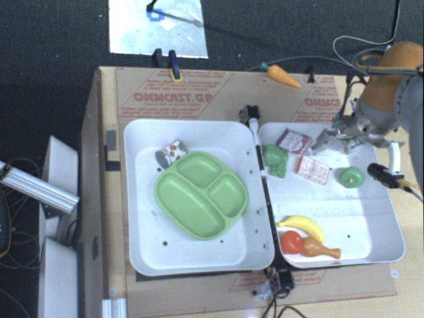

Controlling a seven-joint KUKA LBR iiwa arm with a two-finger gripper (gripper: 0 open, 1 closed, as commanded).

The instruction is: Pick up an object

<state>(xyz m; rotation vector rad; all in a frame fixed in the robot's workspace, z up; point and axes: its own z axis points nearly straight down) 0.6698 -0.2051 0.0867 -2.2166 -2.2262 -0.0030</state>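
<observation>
My gripper (326, 141) hangs over the back of the right bin (377, 217), reaching in from the right. It is just right of a purple packet (293, 140) and just above a red-and-white packet (312, 169); nothing shows held in it. Also in this bin are a green toy (275, 159) by the left wall and a green apple (350, 175). A banana (302, 224), a red tomato (290, 242) and a chicken drumstick (322, 249) lie near the front.
The left bin (142, 197) holds a green divided plate (201, 194) and a small tipped can (171, 154) at its back left. A carrot (283, 76) lies on the cardboard behind the bins. The divider (260, 177) runs between both bins.
</observation>
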